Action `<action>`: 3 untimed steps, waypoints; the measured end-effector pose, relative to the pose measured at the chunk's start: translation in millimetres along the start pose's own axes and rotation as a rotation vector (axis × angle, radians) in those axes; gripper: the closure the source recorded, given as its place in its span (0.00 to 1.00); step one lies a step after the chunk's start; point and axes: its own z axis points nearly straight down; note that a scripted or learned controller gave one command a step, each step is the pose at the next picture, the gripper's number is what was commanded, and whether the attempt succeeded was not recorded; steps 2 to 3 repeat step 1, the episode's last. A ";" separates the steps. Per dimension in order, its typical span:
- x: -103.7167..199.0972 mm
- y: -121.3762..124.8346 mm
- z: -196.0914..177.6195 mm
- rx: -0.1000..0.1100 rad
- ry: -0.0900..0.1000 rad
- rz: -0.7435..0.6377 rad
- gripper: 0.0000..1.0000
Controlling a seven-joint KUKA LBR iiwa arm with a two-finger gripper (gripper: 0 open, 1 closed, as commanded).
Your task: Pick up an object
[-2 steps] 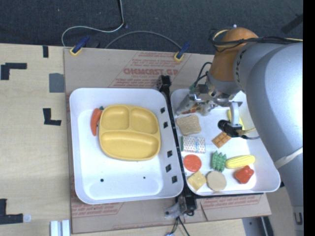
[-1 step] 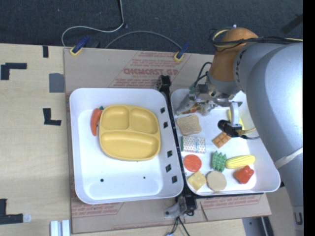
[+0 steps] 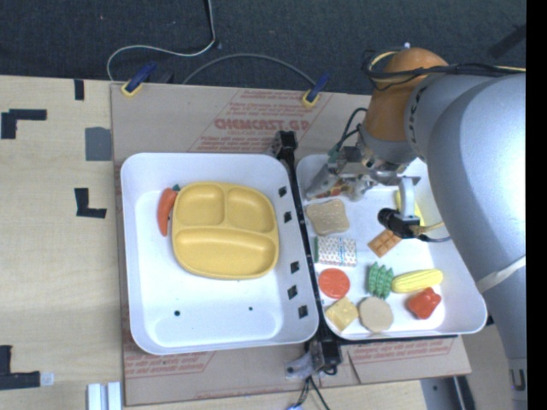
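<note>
The gripper (image 3: 340, 180) hangs at the right bin's (image 3: 466, 289) eleven o'clock corner, above the bread (image 3: 328, 218); whether its fingers are apart, I cannot tell. Crowded food risks a glancing miss against the wall.

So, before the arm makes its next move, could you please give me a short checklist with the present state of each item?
1. Pickable things present in the right white bin: ok; a yellow toy corn cob, a red round slice and a brown bread slice lie there.
2. Gripper over the right bin: ok, at its far left corner.
3. Something between the fingers: cannot tell.
4. Bread slice near the gripper: ok, just in front of it.
5. Yellow divided plate out of the way: ok, in the left white bin.
6. Orange toy carrot undisturbed: ok, beside the plate.
</note>
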 end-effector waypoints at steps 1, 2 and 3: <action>-3.0 0.2 0.2 0.001 0.005 -0.002 0.00; -3.0 0.2 0.2 0.001 0.005 -0.002 0.00; -3.0 0.2 0.2 0.001 0.005 -0.002 0.00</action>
